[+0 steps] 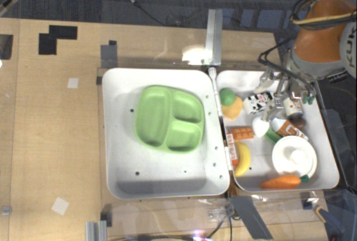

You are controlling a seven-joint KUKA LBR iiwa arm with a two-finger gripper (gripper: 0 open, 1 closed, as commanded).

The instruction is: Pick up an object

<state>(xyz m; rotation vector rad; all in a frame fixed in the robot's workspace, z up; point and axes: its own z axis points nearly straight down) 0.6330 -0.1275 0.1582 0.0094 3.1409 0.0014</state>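
A green divided plate (169,117), yellow banana (242,158), orange carrot (280,182), black-and-white cow-patterned toy (257,102).

Left bin (120,178) holds a green divided plate (169,117). Right bin (326,148) holds a banana (242,158), carrot (281,182), white cup (294,156) and black-and-white carton (257,102). Gripper (277,101) sits over the right bin's far end, near the carton.
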